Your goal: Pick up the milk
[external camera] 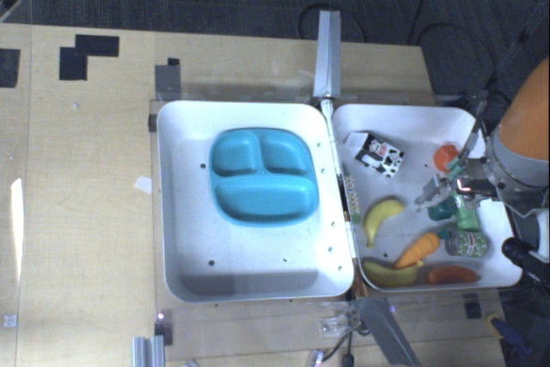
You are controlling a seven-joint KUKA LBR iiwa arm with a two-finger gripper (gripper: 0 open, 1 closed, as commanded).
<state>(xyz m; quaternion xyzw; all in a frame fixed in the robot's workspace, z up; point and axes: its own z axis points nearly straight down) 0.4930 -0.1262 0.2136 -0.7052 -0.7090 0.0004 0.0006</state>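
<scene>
gripper (443, 192) low over the right bin (412, 123), near its right side, whether clenched or released cannot be told | milk carton (379, 155) lying tilted in the bin's upper left part, well apart from gripper | banana (381, 217), carrot (418, 249) below | blue plate (263, 175) in left bin (185, 211)

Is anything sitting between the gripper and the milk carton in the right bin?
Nothing visible does. The milk carton lies up-left of the gripper, with bare bin floor between them. The banana sits below that line.
</scene>
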